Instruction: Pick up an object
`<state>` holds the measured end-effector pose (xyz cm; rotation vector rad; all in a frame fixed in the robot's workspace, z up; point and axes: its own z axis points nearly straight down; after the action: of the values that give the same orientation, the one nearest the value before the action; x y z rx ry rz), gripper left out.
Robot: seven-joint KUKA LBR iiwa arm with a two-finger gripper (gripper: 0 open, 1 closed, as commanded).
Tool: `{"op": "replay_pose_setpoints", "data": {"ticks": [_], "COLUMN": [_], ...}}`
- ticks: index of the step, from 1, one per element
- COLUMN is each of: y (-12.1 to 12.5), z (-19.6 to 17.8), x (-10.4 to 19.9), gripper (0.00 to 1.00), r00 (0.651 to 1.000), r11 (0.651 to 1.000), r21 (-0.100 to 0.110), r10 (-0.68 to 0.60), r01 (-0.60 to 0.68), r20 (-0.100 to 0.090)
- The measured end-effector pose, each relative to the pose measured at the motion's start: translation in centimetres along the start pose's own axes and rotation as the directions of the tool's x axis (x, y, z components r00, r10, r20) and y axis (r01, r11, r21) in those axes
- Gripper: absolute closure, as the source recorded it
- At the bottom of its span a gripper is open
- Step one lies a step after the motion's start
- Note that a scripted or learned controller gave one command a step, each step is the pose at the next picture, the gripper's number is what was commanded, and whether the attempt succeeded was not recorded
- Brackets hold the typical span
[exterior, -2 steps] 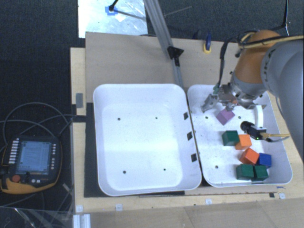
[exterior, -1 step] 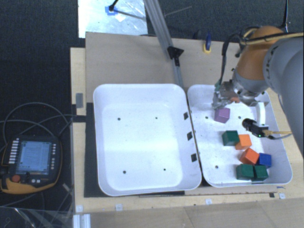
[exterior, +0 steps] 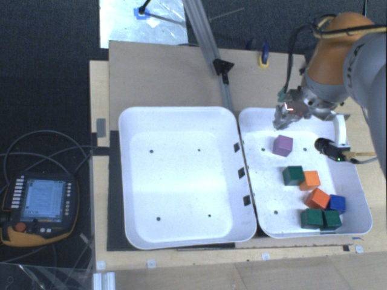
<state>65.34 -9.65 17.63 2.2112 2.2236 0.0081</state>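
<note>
So the claw (exterior: 283, 123) is hanging over the far end of the right bin (exterior: 261, 222), with the orange-banded arm (exterior: 338, 59) coming in from the right side of the shot. Honestly I can't tell what state the claw is in from this angle, it's a dark blurry lump with a little red light on it, so I won't guess.

Closest thing to it is the purple block (exterior: 282, 145), sitting on the bin floor just below the claw in the picture, a touch toward the near side. Looks apart from it, not touching, but the slant makes that hard to call. If I had to bet, that's the target.

Everything else is further off toward the near end of the same bin: a green block (exterior: 293, 175) with an orange block (exterior: 311, 179) right beside it, then another orange one (exterior: 318, 197), a blue block (exterior: 337, 203), and a dark green pair (exterior: 320, 219) bunched together at the near corner. The left bin (exterior: 130, 162) is way over on the other side of the claw.

Progress wise I'd say nothing's been picked up yet. All the blocks I can see are lying flat in the bin and nothing is visibly up in the claw. What's left is basically the whole job: drop down on a block, get a grip, lift it clear
</note>
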Motion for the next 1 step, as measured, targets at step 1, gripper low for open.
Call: {"op": "replay_pose_setpoints", "data": {"ticks": [1], "y": [-0.09], "z": [-6.53], "x": [0.02], "gripper": [1.00], "r00": [1.000], "r11": [1.000], "r21": [-0.002], "r10": [0.001], "r01": [-0.001], "r20": [0.001]}}
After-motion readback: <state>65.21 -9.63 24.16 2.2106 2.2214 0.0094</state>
